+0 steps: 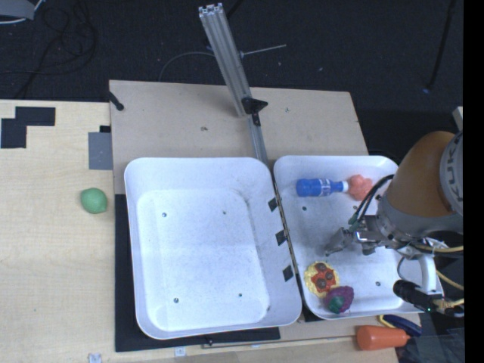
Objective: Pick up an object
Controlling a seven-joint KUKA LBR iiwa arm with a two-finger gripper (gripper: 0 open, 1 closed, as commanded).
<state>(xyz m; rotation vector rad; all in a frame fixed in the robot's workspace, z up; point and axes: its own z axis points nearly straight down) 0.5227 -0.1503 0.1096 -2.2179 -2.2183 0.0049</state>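
Note:
The right bin [378,290] holds a blue bottle with a white cap [321,187] near its far edge, with a small orange-pink piece [358,185] beside the cap. A yellow toy with red and dark spots [321,277] and a magenta-green object [339,299] lie near the bin's front. My gripper [338,243] hangs low over the bin's middle, a little above the yellow toy and below the bottle. Nothing shows between its fingers.
The left bin [151,180] stands beside the right one. A green ball [94,200] rests on the wooden bench at far left. An orange object [380,336] lies outside the right bin's front edge. A metal rail [229,59] slants up behind the bins.

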